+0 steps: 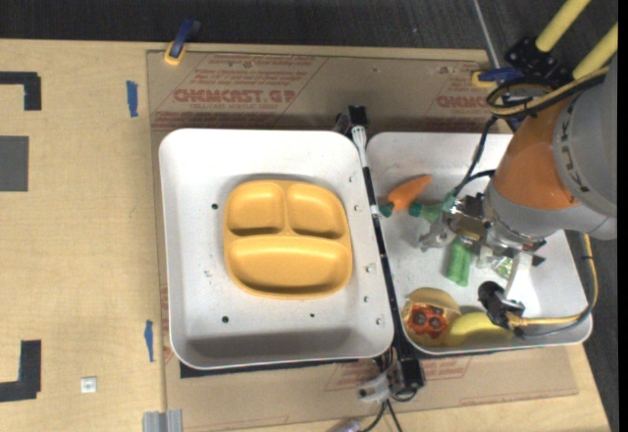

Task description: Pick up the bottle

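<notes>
1. The bottle (457,261) is a small green one lying in the right bin (559,307), near that bin's middle, its long side running roughly toward and away from the camera.
2. The gripper (469,236) hangs right over the bottle's upper end, reaching in from the right; its metal parts overlap the bottle, but I cannot tell whether it is open, closed or gripping anything.
3. Just left of the gripper lies a teal piece (424,210), and up-left of that a carrot (407,189), orange with a green tip, slanted near the bin's left wall.
4. Along the near edge of the right bin sits a round piece of toy food (429,312) with red spots on top, and beside it to the right a banana (473,327).
5. A black and yellow cable (530,322) curls along the near right corner of that bin.
6. The arm (549,175), grey with its orange band, covers the right bin's far right part.
7. The left bin (196,253) holds a yellow tray (287,236) with three compartments, set in its middle, well apart from the bottle.
8. Both bins stand on a brown board (245,91) with red lettering.
</notes>
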Controlling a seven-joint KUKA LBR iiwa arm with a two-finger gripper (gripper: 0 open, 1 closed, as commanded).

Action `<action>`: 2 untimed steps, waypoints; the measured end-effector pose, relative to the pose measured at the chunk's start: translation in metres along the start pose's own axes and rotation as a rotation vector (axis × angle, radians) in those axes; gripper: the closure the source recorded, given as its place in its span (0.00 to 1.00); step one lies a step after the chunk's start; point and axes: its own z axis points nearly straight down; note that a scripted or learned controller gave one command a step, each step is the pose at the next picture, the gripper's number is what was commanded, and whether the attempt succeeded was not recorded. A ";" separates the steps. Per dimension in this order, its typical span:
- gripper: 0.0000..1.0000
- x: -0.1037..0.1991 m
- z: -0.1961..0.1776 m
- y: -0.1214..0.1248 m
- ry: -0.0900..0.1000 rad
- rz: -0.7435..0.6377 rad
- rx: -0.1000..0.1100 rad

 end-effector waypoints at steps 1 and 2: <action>1.00 0.000 -0.010 0.000 0.000 0.000 -0.001; 1.00 0.048 -0.089 -0.065 -0.004 0.103 0.014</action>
